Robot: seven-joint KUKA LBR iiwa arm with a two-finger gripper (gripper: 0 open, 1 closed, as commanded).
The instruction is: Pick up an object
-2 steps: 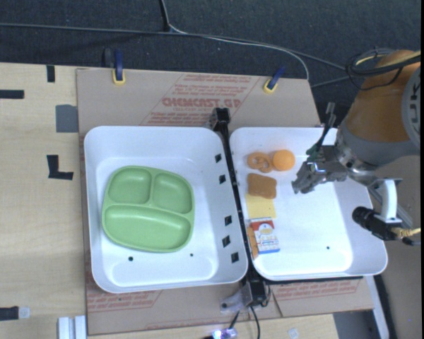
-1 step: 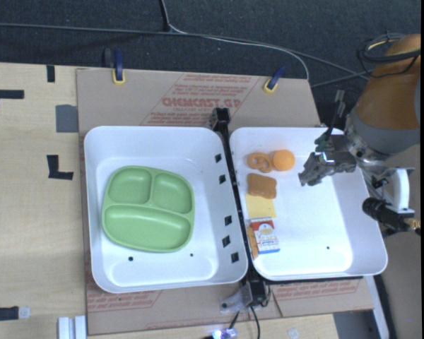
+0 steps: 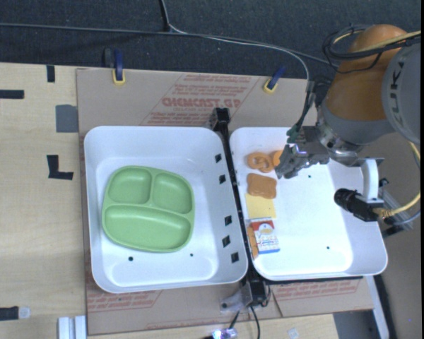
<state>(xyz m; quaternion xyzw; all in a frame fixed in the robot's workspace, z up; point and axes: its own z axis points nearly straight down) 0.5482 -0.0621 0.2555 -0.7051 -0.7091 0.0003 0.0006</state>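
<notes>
1. Your candidate objects lie in the right bin (image 3: 353, 256), in a column along its left wall. The nearest to the end effector (image 3: 288, 162) is a small orange pretzel-shaped piece (image 3: 260, 162), just to the end effector's left in the camera view and close to touching it.
2. Directly below that piece, and down-left of the end effector, you see a brown toast-like slab (image 3: 262, 185). Its lower edge meets a pale yellow square slice (image 3: 261, 206).
3. Further down the same column, well away from the end effector, a small red, white and blue packet (image 3: 264, 236) lies flat, touching or nearly touching the yellow slice.
4. The end effector sits low over the upper left part of the right bin, its dark tip pointing toward the pretzel-shaped piece. You cannot tell from this view whether it is spread or closed, and nothing shows clamped in it.
5. The arm (image 3: 360, 90) comes in from the right, its orange band above the wrist and cables looping over it. A black cylindrical fitting (image 3: 353, 203) hangs from the wrist, lower right of the end effector, over the bin's bare floor.
6. Far to the end effector's left, across the divider, the left bin (image 3: 99, 147) holds a green three-compartment plate (image 3: 148, 209).
7. Both bins rest on a cardboard sheet (image 3: 191, 97) held by two clamps on the wooden surface (image 3: 28, 210).
</notes>
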